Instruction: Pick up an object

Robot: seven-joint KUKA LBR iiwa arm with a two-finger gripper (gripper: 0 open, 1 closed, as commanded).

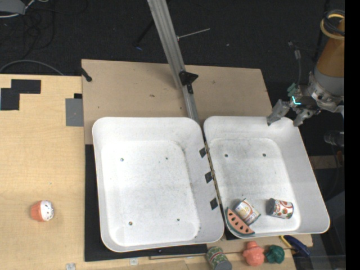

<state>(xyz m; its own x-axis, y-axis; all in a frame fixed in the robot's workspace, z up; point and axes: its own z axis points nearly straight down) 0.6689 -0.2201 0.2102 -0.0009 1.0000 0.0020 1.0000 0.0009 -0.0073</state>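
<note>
My gripper [287, 114] hangs over the far right corner of the right bin [315, 190], fingers spread, holding nothing as far as I can tell. Two cans [246, 211] lie well toward the near rim.

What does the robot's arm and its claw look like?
The arm is grey and round, with an orange band and a yellowish ring at the top. Its claw is small and grey, made of metal pieces, with a tiny blue-green light glowing on it and a thin dark cable beside it.
</note>
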